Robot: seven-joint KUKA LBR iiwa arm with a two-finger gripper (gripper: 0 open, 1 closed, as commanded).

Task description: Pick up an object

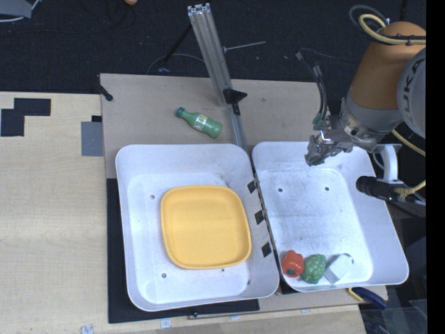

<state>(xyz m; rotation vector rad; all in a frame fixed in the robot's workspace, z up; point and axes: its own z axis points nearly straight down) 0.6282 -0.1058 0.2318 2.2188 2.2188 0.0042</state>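
Two shallow white bins are seen side by side on the bench. The left bin (132, 186) carries a yellow square plate (206, 226), laid flat near its middle. The right bin (375, 242) carries three small things, gathered at its near edge toward the near left corner: a red-orange pepper-like piece (293, 263), a green knobbly piece (314, 268) touching it on its right, and a small pale grey-white block (338, 268) just beside the green one. The rest of the right bin's floor is bare, marked with dark scuffs.

The gripper (317, 152) is seen over the far edge of the right bin, close to its far right corner, hanging from the grey arm with its orange band (386, 54). It is well apart from the three small things at the opposite edge. Whether the jaws are open or closed cannot be told, since the tips are dark and small against the bin rim; nothing is seen between them.

A green bottle (199, 122) is laid on its side on the bench, beyond the far edge of the left bin. A slanted metal rail (213, 47) is seen rising from between the two bins' far corners
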